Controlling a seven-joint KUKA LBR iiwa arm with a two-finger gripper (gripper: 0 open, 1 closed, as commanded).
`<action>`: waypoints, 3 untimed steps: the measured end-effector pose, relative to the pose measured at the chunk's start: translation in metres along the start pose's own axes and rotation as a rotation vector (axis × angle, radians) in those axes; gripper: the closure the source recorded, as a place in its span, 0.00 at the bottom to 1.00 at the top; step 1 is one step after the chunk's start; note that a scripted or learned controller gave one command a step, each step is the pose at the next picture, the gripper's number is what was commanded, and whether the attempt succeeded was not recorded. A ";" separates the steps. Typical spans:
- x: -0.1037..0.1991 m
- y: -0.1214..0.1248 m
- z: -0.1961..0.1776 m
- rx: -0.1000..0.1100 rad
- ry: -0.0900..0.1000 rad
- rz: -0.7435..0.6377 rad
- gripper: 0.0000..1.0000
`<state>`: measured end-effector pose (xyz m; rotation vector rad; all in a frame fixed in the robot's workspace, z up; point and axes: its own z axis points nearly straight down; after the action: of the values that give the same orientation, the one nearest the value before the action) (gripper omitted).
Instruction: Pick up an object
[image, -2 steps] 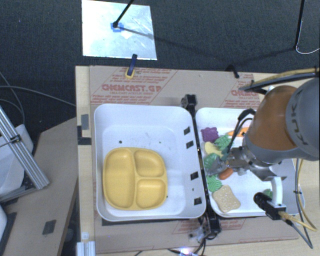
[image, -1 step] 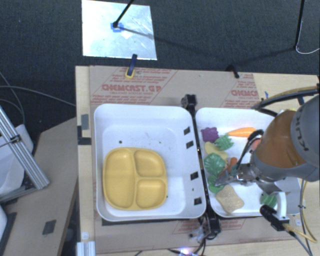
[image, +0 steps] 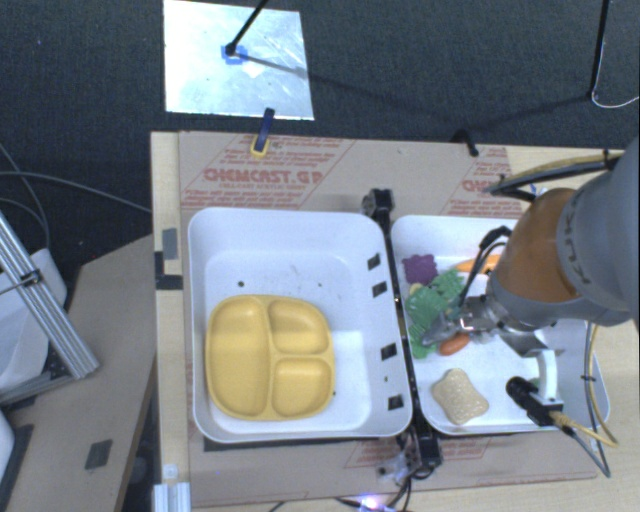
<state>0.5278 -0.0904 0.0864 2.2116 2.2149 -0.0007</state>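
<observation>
The right bin (image: 445, 228) holds a green leafy toy (image: 438, 293), a purple piece (image: 420, 268), a beige bread-like lump (image: 459, 396) and an orange piece (image: 455, 346). A second orange piece (image: 468, 265) peeks out by the arm at the back. My gripper (image: 432, 335) reaches in from the right and sits low over the bin's left side. It is at the lower edge of the green toy, with the orange piece just beneath it. No object can be made out in its grasp.
The left bin (image: 290, 225) holds a yellow divided tray (image: 268, 356) at its front left. A black divider with clips (image: 392, 300) runs between the bins. The grey and orange arm covers the right bin's right half.
</observation>
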 end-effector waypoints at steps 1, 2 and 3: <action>0.033 -0.039 -0.104 0.000 0.010 -0.005 0.00; 0.061 -0.040 -0.099 0.006 0.010 -0.006 0.00; 0.045 -0.040 -0.099 0.006 0.009 0.001 0.00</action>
<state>0.4868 -0.0445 0.1843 2.2200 2.2213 0.0017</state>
